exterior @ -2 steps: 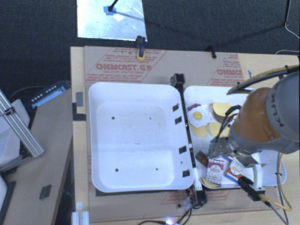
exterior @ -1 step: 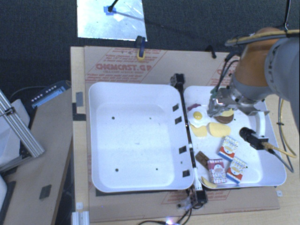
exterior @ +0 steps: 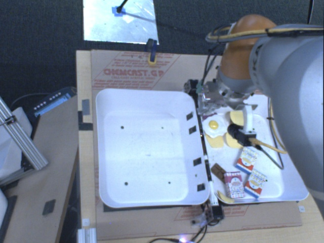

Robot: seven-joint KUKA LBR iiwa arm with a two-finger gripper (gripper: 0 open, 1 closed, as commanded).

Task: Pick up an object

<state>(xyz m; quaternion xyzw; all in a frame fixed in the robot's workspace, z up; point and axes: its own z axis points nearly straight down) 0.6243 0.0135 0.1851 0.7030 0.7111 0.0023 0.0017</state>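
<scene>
No object is seen held; the step in hand is judged to be the approach, with a target yet to be settled. The likeliest candidate is taken to be the white plastic fried egg [exterior: 214, 126] with a round yellow yolk, lying flat near the left wall of the right white bin [exterior: 289, 185], towards its far end.

Just beyond the egg, at the bin's far-left corner, the gripper [exterior: 205, 102] is seen low under the grey arm and its orange band. Whether it is spread or closed cannot be told; the wrist hides it.

Noted around the egg:
- a pale yellow flat disc [exterior: 216, 141], touching the egg on its near side
- a second yellow disc [exterior: 236, 117], to the right, partly covered
- a small brown block [exterior: 218, 170], nearer the camera, by the left wall
- three small red, white and blue cartons [exterior: 246, 159], grouped towards the near end
- a yellow curved piece [exterior: 226, 197] at the near rim

The left white bin [exterior: 147, 151] is seen alongside, its wall touching the right bin's.

Next move, as judged: a short shift towards the camera to centre over the egg, then a descent. The egg is thin and flat, so a low, exact closure would be called for; a slip is likely.
</scene>
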